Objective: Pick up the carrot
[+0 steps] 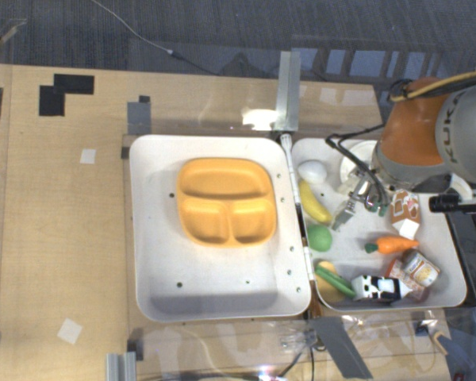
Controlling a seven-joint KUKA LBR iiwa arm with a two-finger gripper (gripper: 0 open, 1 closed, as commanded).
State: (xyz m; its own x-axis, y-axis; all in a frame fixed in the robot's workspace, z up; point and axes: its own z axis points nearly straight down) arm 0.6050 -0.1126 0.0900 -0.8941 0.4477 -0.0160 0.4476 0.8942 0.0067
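The carrot (397, 245), orange with a small green top pointing left, lies in the right bin (454, 290), near its right side. My gripper (355, 206) hangs over the middle of that bin, up and to the left of the carrot and apart from it. It is open, with nothing between its fingers (343, 215). The grey arm with its orange band (411, 137) reaches in from the upper right.
Around the carrot lie a red-and-white packet (404, 209), a small can (420, 271), a black-and-white toy (377, 288), a green-yellow vegetable (333, 279), a green ball (320, 238), a banana (313, 202) and a white object (311, 171). The left bin (151, 276) holds a yellow divided tray (226, 201).
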